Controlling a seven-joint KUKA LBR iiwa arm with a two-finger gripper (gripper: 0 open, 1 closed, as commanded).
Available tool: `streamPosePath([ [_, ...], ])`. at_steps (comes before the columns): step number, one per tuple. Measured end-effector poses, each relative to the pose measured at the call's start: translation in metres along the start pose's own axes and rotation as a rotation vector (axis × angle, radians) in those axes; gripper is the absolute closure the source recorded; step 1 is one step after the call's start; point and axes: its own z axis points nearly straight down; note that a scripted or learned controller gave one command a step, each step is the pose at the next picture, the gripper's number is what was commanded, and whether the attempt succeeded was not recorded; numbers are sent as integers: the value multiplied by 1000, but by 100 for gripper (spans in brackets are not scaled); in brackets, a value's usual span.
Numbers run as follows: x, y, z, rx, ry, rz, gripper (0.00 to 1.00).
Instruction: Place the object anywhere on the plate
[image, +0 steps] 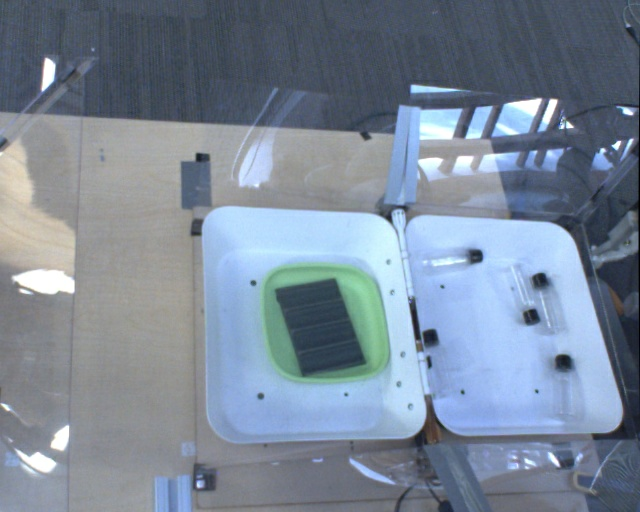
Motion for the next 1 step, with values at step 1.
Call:
streamPosePath([
  [1,-10,0,18,5,1,67,0],
])
